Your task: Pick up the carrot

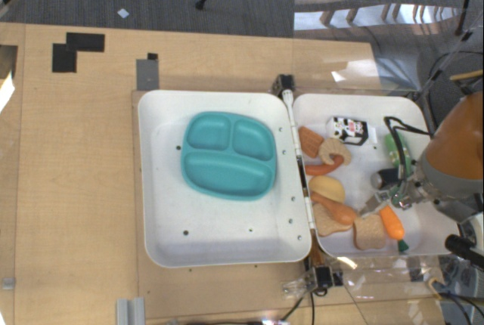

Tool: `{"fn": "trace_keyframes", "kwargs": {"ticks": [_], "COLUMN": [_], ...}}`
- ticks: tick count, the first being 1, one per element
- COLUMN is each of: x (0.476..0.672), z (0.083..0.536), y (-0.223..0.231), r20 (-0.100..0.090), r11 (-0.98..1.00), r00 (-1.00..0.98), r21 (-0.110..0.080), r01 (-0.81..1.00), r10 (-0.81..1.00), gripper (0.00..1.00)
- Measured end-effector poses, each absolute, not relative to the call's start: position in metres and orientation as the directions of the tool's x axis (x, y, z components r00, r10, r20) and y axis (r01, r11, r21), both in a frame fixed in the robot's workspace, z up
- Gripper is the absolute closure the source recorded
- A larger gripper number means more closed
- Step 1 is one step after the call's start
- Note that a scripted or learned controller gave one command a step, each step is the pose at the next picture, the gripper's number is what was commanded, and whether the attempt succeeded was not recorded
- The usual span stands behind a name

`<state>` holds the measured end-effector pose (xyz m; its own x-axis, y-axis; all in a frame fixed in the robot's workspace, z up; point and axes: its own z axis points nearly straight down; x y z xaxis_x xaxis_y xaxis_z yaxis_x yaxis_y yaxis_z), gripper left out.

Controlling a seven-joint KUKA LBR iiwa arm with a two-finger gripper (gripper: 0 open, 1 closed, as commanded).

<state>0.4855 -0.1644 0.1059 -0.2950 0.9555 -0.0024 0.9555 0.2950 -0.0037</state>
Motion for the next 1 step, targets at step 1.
{"fn": "trace_keyframes", "kwargs": {"ticks": [1], "x": [0.4915], "z": [0.1187], "y": [-0.1601], "r20": [-0.007], "r11": [0.303], "r00": [-0.303], "r21": [0.010], "r01": [0.953], "r10": [0.953], "gripper": [1.00]}}
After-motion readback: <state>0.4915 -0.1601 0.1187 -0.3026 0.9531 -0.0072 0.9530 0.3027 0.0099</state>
